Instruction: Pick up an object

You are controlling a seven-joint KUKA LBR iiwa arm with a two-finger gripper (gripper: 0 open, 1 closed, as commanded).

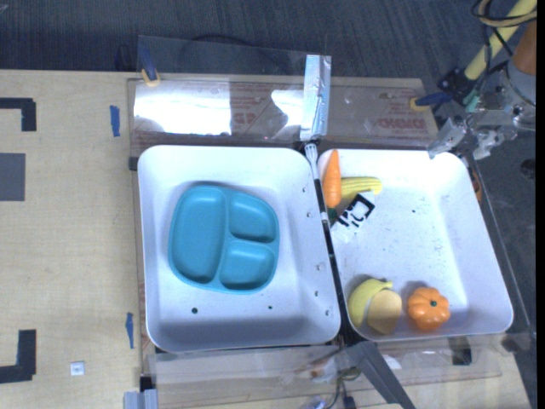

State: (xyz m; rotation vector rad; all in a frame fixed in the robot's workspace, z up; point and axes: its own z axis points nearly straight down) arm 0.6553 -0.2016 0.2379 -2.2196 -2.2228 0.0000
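Observation:
The right bin (477, 228) holds an orange carrot (331, 177) lying against its left wall, with a yellow corn cob (359, 186) beside it. A small black-and-white tag (355, 211) lies just below them. Near the front edge sit a yellow-green fruit (375, 302) and a small orange pumpkin (427, 307), side by side. My gripper (471, 135) hangs over the bin's far right corner, well away from every object, with nothing seen in it.
The left bin (289, 313) carries a blue divided plate (224, 237). A clear plastic wall (221, 92) and a metal post (316, 96) stand behind the bins. Yellow cables (502, 7) trail off the arm at the top right.

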